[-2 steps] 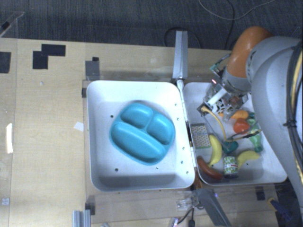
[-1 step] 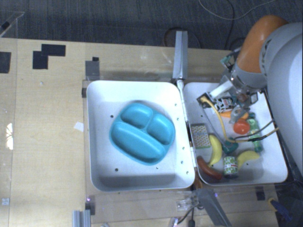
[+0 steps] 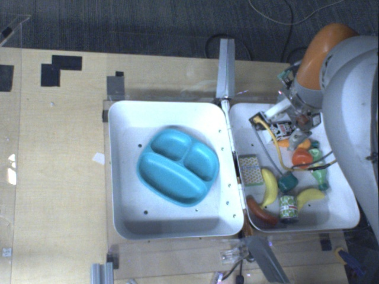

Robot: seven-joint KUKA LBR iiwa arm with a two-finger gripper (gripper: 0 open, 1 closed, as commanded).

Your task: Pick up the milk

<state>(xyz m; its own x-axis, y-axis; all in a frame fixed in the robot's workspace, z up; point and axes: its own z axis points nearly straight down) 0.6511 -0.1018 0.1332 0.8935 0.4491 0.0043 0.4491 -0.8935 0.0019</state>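
Over the right bin (image 3: 246, 136) — two bananas (image 3: 270, 186) (image 3: 310, 197), perhaps one can (image 3: 288, 206) — claw (image 3: 298, 132) hovers, state unclear.

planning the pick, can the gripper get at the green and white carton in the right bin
Probably yes: the carton is uncovered on top, though a banana and a teal block crowd it. The gripper hovers over the same bin, at its far end.

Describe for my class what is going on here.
A robot arm reaches in from the right, its claw low over the back of the right bin, which holds toy food such as a banana and a can. I cannot tell whether it holds anything. A blue divided plate lies in the left bin.
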